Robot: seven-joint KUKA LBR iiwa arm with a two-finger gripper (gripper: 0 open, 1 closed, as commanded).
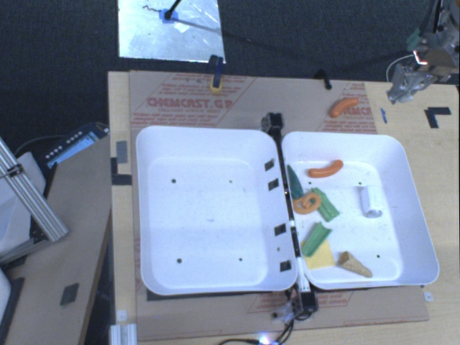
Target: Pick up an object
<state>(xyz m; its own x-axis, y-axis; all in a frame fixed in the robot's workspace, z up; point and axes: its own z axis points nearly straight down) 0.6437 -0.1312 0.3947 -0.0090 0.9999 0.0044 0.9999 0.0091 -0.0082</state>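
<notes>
Objects: all in the right bin, toward its left half and middle.
Orange sausage shape: lies near the bin's far side, slightly curved.
Orange ring: rests against a green piece, close to the divider between the bins.
Dark green strip: slanted along the divider, just above the ring.
Second green piece: lower down, its end over a yellow flat square.
Tan wedge: near the bin's front edge, beside the yellow square.
White cylinder: off to the right of the others, lying apart.
Left bin: sits beside the right one, touching it along the middle.
Stray orange piece: outside the bins on the surface, beyond the right bin.
Pincer: up at the far right corner, over the surface edge and well apart from the bins; nothing between its fingers that I can see; whether wide or narrow I cannot tell.
</notes>
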